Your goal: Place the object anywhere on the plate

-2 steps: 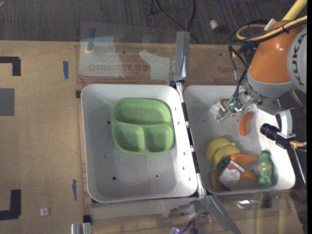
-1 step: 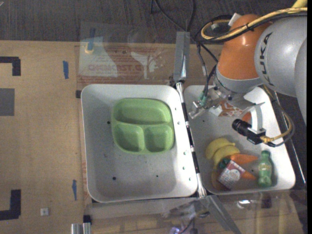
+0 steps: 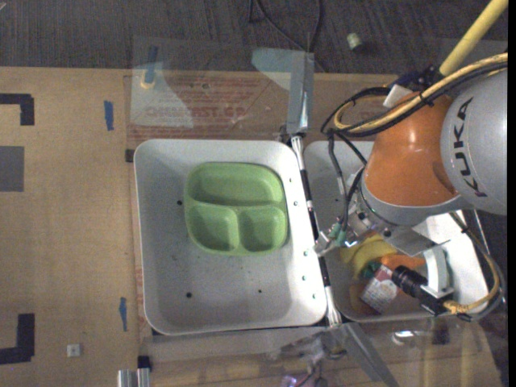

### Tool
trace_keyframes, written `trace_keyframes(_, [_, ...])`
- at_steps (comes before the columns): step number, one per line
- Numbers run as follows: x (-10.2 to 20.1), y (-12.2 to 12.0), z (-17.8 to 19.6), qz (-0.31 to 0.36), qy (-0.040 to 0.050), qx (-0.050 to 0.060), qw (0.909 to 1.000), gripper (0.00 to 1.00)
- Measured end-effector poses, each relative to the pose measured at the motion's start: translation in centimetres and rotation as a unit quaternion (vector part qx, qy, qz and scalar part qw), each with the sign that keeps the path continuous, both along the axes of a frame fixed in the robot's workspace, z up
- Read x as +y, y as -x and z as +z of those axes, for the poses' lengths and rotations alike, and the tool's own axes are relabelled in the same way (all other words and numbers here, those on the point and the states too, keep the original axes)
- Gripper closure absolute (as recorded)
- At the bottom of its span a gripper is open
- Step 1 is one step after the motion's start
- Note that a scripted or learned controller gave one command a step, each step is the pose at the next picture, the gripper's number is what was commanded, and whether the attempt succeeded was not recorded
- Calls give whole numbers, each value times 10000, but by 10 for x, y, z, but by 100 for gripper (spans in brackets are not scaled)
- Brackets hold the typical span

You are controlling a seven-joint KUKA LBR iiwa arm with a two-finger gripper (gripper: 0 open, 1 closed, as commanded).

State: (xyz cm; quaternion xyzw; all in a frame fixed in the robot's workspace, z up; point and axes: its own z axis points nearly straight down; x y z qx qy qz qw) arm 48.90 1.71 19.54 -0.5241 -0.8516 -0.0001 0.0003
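Green plate (image 3: 236, 208) sits in left bin (image 3: 161, 289), toward far edge, three compartments. Arm (image 3: 439, 156) over right bin (image 3: 322, 164). Gripper buried under wrist, state unreadable. Yellow object (image 3: 367, 254) and red-white packet (image 3: 377, 290) near right bin's front edge.

Matt green plastic plate (image 3: 236, 208), smooth white plastic bins (image 3: 161, 289), glossy orange arm band (image 3: 403, 164)
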Motion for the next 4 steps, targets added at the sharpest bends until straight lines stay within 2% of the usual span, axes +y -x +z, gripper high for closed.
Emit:
trace_keyframes(1, [23, -57, -10, 1501, 4, -26, 9887, 100])
trace_keyframes(2, [26, -119, -9, 2697, 9, -38, 9629, 100])
trace_keyframes(3, [-4, -57, -10, 2108, 0, -10, 9775, 100])
trace_keyframes(4, [-8, -45, 56, 2231, 5, -26, 9748, 100])
